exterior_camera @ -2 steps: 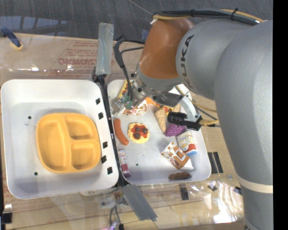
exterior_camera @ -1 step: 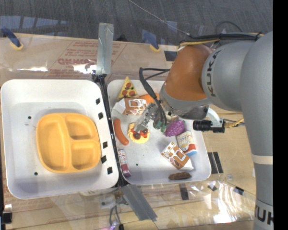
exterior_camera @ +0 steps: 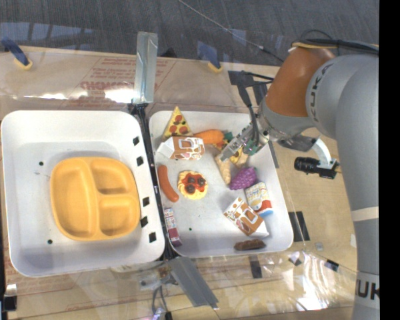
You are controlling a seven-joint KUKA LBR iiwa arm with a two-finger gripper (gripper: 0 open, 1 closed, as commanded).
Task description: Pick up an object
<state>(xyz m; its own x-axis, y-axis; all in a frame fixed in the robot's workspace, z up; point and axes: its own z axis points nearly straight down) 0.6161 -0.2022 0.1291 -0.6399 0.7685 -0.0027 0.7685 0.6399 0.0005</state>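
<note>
Hovering over the right bin (exterior_camera: 280,205), my hand (exterior_camera: 243,147) reached toward the purple grapes (exterior_camera: 243,177) just nearer; its grip state I could not tell. Next: descend, close, lift.

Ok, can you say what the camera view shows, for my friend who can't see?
The gripper hangs over toy food in the right bin, near a carrot and purple grapes. The left bin holds a yellow tray.

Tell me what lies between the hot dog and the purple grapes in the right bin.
In the camera view, the small tart topped with red berries lies between the hot dog and the purple grapes.
</note>
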